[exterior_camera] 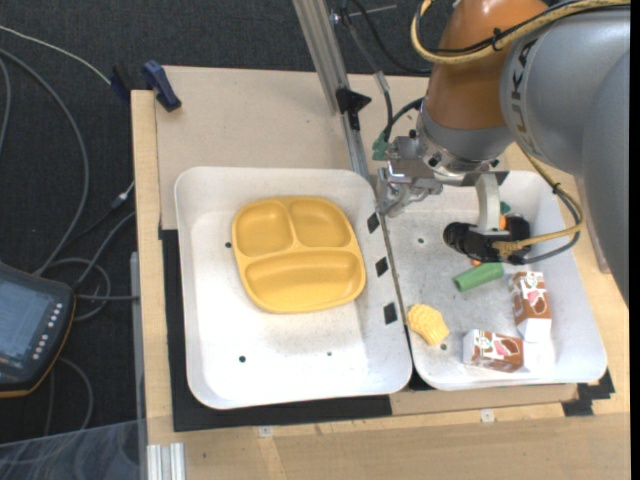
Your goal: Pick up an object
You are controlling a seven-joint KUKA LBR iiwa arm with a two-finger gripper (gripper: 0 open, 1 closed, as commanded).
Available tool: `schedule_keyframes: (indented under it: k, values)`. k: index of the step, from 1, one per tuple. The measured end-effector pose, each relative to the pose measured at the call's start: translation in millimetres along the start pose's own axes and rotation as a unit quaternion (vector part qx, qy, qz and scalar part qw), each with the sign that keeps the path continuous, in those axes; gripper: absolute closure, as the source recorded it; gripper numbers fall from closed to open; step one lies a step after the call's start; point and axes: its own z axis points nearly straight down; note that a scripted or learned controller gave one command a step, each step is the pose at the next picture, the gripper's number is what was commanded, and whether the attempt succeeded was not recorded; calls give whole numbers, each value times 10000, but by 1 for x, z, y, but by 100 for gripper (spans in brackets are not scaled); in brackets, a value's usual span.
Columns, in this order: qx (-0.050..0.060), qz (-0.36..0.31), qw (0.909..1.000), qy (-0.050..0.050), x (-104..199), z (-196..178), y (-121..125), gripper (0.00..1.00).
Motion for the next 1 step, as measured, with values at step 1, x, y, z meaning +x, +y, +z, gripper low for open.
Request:
schedule_keyframes:
  k: [1]
  values:
    - [-32, -5, 10000, -1, 58, -7, 4, 100]
